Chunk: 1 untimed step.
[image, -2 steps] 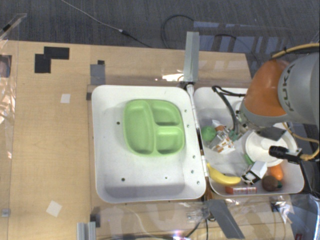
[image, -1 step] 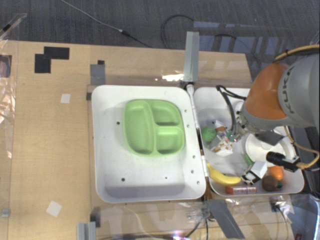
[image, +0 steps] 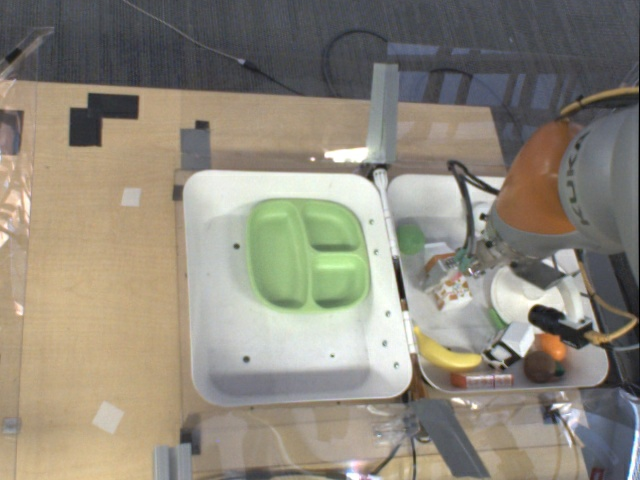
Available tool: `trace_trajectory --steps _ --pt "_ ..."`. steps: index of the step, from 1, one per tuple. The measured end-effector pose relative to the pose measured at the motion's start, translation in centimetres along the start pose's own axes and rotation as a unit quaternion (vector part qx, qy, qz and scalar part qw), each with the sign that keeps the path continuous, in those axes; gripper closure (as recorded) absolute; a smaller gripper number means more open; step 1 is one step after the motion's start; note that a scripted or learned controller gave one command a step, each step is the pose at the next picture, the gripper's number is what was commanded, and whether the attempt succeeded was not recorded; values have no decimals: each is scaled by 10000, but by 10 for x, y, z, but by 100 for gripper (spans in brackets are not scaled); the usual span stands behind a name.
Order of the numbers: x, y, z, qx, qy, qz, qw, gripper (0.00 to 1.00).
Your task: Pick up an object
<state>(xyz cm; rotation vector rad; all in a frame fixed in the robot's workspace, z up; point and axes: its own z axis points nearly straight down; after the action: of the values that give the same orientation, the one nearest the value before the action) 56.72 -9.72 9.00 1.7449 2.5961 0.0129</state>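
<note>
My gripper (image: pixel 468 264) hangs low in the right bin (image: pixel 440 203), at the end of the grey arm with the orange band (image: pixel 540 190). Directly under and left of it lies a small white and red carton (image: pixel 452 288), which the gripper touches or nearly touches; I cannot see whether it is gripped. A green round object (image: pixel 410 238) sits to the upper left of the gripper. A yellow banana (image: pixel 447 353) lies near the bin's front edge.
The left bin (image: pixel 215 348) holds a green divided plate (image: pixel 305 253). In the right bin there are also a white plate (image: pixel 528 298), an orange fruit (image: pixel 551 347), a brown fruit (image: pixel 540 367), a black and white object (image: pixel 510 343) and a small red item (image: pixel 488 378).
</note>
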Motion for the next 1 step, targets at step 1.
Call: trace_trajectory --steps 1 --pt "5 -3 0 -5 -12 922 9957 0"
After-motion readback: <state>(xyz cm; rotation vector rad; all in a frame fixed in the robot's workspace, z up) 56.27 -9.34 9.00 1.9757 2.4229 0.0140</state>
